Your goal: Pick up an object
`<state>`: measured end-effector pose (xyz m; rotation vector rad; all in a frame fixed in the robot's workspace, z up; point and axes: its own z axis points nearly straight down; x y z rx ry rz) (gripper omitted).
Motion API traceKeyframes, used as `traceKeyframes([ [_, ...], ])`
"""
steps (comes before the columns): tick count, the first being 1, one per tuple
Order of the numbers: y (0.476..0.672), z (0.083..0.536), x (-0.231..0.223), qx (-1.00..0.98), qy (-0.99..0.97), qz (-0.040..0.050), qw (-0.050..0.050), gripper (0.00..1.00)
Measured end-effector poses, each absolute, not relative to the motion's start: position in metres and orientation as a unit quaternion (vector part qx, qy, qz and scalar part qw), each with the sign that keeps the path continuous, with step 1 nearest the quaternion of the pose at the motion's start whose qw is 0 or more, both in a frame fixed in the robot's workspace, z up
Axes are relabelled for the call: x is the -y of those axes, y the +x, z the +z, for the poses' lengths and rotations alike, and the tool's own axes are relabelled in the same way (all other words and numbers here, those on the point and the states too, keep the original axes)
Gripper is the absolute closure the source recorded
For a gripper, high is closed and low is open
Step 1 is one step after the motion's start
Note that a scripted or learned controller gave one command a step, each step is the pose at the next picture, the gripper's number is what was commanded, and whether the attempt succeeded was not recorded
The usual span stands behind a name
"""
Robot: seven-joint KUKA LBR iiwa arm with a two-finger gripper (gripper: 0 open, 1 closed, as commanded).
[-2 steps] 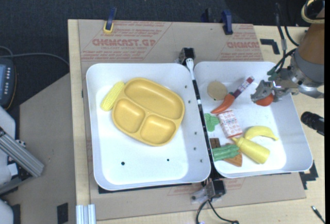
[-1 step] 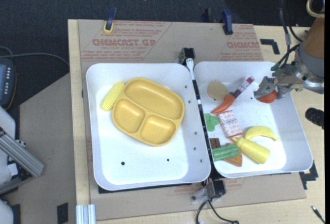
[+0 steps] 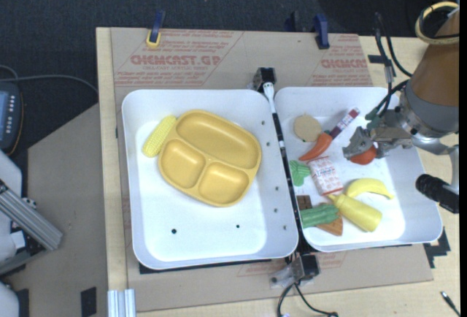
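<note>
Bench [image 3: 219, 52] inventory, near edge first. Right bin [image 3: 416, 224], near edge: orange wedge [image 3: 332, 226] under a green vegetable piece [image 3: 319, 215], a dark brown block [image 3: 304, 201] just beside them; yellow squash-like piece [image 3: 359, 212] with a banana [image 3: 370, 188] touching its far side; red-and-white packet [image 3: 325, 177] and green leafy piece [image 3: 300, 172] toward the bin's left wall; orange carrot [image 3: 316, 147], tan round disc [image 3: 307, 127] and a red-capped marker-like stick [image 3: 344, 123] toward the far edge. Left bin [image 3: 146, 220]: yellow divided tray [image 3: 210, 157] at centre; corn cob [image 3: 159, 135] touching its left rim. Gripper [image 3: 367, 145], at the right bin's right side, low over a red rounded piece [image 3: 364, 155]; whether its fingers are spread or closed cannot be told, nor whether they clasp the red piece. Task status, as judged: approach made; secure grasp unconfirmed; lift not yet done, every object resting in its bin.
</note>
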<state>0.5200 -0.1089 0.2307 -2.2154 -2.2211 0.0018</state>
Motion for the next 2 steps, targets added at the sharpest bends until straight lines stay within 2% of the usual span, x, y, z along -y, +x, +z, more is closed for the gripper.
traceKeyframes([
  [1,0.516,0.234,0.080,0.708,-0.706,0.0001,0.002,1.00],
  [2,0.522,0.223,0.090,0.707,-0.707,0.0010,0.001,1.00],
])
